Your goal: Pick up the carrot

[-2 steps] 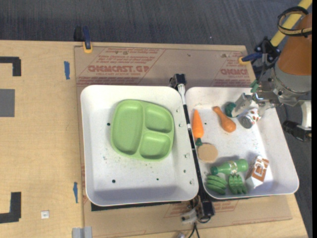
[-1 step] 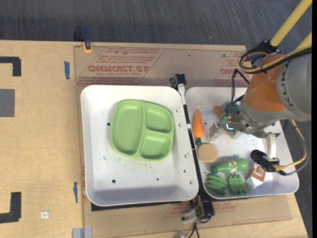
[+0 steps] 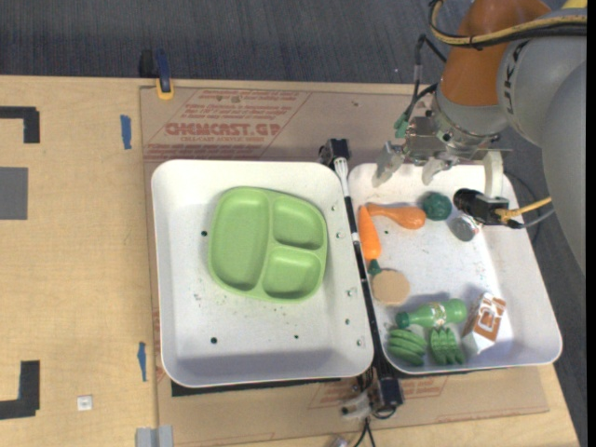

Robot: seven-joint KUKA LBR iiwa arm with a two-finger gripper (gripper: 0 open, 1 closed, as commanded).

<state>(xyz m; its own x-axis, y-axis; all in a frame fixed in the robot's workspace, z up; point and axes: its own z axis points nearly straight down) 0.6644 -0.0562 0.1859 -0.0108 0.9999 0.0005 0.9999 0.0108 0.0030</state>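
The carrot (image 3: 370,235) is orange with a small green stub at its near end. It lies lengthwise against the left wall of the right bin (image 3: 531,282). An orange gourd-shaped toy (image 3: 401,216) touches the carrot's far end. My gripper (image 3: 410,169) hangs over the far end of the right bin, a little beyond and to the right of the carrot. It is open, with its two pale fingers (image 3: 384,168) spread and nothing between them.
The right bin also holds a teal ball (image 3: 436,205), a grey piece (image 3: 463,228), a tan disc (image 3: 391,287), a green bottle (image 3: 432,315), two green ribbed toys (image 3: 406,345) and a white-orange box (image 3: 488,317). A green divided plate (image 3: 268,243) lies in the left bin (image 3: 177,277).
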